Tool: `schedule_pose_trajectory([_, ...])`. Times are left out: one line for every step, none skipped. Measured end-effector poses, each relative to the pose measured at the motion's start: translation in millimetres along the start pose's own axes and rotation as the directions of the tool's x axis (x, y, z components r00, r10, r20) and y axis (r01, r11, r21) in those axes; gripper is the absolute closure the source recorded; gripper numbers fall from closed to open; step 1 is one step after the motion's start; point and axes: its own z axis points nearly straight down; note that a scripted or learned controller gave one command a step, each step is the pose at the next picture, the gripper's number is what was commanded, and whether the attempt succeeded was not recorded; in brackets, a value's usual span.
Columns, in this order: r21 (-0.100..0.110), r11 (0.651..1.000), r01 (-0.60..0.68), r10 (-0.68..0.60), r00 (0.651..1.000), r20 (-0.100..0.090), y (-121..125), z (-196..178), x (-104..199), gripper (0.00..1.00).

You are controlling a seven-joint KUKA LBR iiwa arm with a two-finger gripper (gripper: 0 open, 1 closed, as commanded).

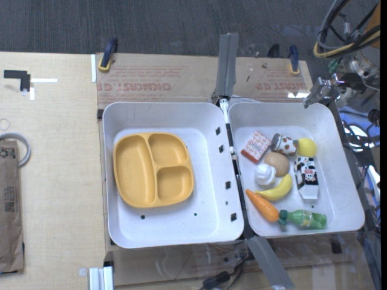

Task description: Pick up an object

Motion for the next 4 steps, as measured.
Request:
schedule_pose_trajectory([-0.008, 0.997, -0.079, 0.079, 0.997, 0.003, -25.4, 129.7, 21.0, 0.00])
schedule_pose_trajectory([-0.002, 1.000, -0.012, 0.012, 1.000, 0.002, 0.8, 168.5, 39.1, 0.00])
schedule_pose_trajectory([-0.004, 0.999, 0.034, -0.034, 0.999, 0.003, -12.3, 126.3, 2.1, 0.00])
schedule_pose_trajectory([-0.002, 0.996, 0.085, -0.085, 0.996, 0.001, -33.0, 168.4, 11.4, 0.00])
